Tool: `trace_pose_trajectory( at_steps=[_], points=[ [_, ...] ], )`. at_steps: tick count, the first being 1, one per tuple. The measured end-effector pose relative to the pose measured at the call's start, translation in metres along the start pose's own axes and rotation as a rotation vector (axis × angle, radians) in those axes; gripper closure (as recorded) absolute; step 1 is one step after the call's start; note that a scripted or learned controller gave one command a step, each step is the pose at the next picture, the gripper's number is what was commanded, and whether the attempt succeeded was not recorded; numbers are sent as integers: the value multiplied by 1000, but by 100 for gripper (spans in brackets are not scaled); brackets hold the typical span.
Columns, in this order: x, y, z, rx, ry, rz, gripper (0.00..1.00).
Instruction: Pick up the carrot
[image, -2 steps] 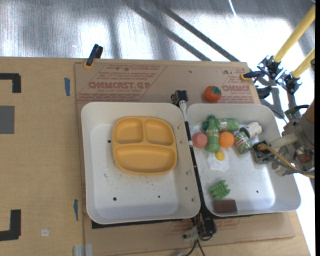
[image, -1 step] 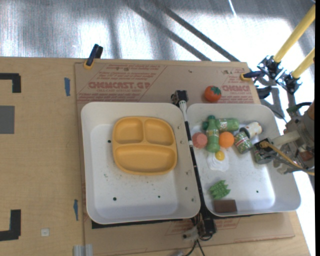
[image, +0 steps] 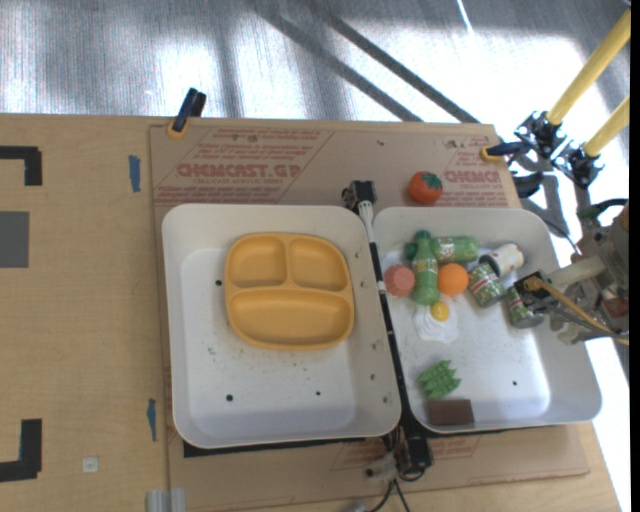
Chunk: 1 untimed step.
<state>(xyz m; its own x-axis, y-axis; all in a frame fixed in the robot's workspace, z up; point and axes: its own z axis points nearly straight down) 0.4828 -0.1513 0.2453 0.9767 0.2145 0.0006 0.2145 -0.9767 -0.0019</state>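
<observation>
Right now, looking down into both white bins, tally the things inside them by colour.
Green things: 5
Orange ball: 1
Pink piece: 1
White pieces: 2
Brown block: 1
Yellow plate: 1
Total: 11

A brown cardboard sheet (image: 330, 165) printed with red lettering covered the tan benchtop (image: 80, 300), fastened by yellow clamps (image: 186, 110) at its far corners. Black tape marks (image: 22, 165) (squared brackets) sat along the left edge. Beyond lay a grey metal floor (image: 300, 55) streaked with pale daylight.
</observation>
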Motion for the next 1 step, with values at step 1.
trace_pose_trajectory(
  at_steps=[1],
  points=[
    [-5,6,20,2,-3,-10,100]
  ],
)
